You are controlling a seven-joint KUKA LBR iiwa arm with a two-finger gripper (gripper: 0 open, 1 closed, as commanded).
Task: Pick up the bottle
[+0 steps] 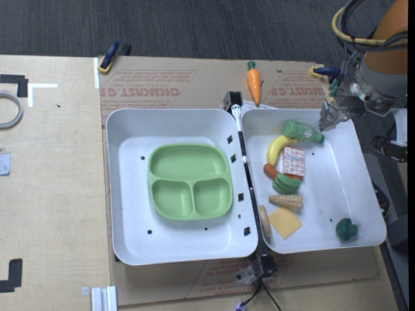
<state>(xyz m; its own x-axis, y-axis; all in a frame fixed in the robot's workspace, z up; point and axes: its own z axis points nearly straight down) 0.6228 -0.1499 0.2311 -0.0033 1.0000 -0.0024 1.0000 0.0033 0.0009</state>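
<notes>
Arm enters from the right edge of the camera view, upper corner, with its orange band (393,19) uppermost and the grey wrist section below it, ringed by looped black and yellow cabling (363,18). Wrist angles down and to the left, ending in the gripper (327,120), which hangs over the far right corner of the right bin (363,173). Fingertips sit close together with nothing visible between them; at this size I cannot tell whether they are fully closed or slightly parted. Bottle (302,132), green, lies on its side in the far part of the right bin, its cap end toward the gripper and just beside the tips, touching or not I cannot tell. Banana (277,149) lies just in front of the bottle, next to a red-and-white carton (294,162). Nearer the camera in the same bin: a green ridged piece (286,183), a waffle cone (286,201), a yellow cheese wedge (285,223), and a small dark green item (347,230) in the near right corner, well apart from the rest. Left bin (123,193) holds a green divided plate (191,181). Toy carrot (253,81) rests on the cardboard beyond the bins.
</notes>
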